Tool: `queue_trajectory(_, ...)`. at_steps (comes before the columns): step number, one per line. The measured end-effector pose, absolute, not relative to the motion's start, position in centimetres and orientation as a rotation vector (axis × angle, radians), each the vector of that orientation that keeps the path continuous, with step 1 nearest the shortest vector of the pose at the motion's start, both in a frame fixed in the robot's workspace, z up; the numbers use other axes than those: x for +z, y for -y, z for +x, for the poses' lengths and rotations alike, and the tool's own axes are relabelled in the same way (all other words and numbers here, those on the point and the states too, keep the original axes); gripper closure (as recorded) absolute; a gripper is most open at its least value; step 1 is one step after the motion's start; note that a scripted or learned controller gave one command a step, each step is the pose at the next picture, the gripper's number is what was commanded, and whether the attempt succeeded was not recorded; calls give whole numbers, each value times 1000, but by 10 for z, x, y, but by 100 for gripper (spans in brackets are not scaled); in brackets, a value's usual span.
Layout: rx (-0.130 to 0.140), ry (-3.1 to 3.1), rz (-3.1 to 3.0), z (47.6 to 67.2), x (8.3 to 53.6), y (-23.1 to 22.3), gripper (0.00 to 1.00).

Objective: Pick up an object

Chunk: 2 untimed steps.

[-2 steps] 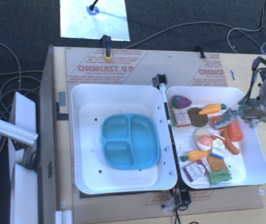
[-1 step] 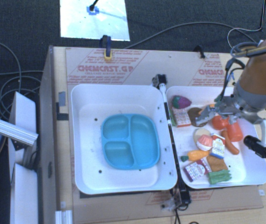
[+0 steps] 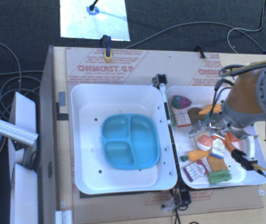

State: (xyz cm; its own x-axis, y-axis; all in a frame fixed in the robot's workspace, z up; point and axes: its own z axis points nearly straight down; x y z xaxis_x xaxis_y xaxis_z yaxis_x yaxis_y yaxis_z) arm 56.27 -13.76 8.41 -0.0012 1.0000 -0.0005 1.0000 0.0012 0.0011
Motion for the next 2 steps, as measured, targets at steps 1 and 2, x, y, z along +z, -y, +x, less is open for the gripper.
queue_trajectory(1, 0, -2222, 2220, 524, 84, 114, 0)
queue_trajectory(2, 3, -2221, 2219, 525, 95, 114, 100)
